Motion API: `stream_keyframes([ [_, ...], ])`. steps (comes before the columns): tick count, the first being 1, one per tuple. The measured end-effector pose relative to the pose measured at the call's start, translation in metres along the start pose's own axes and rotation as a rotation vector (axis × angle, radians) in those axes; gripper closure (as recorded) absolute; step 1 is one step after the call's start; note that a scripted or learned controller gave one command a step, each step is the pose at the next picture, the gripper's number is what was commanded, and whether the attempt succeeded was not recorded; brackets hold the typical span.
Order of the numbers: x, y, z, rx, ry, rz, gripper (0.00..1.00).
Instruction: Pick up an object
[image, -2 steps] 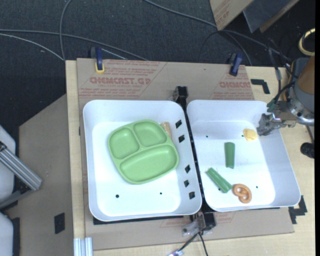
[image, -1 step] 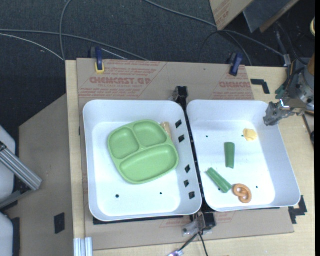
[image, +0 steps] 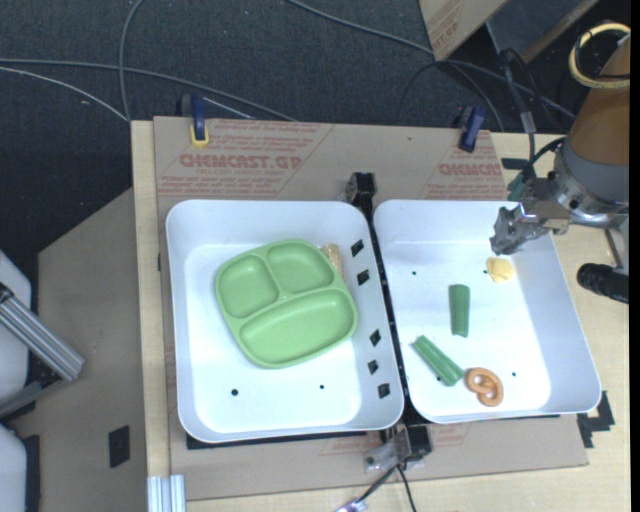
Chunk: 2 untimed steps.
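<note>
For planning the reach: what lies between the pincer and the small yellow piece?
Camera view: nothing lies between them. The pincer hangs just above the yellow piece in the right bin.

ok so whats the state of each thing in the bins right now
green divided plate: lying flat, right side up, left bin
yellow piece: lying loose, right bin, just below the gripper
two green sticks: lying flat, apart
pretzel: lying flat, near front rim
</note>
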<state>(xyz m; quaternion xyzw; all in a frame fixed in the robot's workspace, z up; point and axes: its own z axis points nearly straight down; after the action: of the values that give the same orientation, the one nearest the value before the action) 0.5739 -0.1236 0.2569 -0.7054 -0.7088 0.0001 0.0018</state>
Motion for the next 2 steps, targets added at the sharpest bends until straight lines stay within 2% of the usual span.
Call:
stream_keyframes([
  [1,0.049,0.007,-0.005,-0.003,-0.002,0.001,1.0],
  [2,0.094,0.018,0.008,0.0,-0.002,0.002,1.0],
])
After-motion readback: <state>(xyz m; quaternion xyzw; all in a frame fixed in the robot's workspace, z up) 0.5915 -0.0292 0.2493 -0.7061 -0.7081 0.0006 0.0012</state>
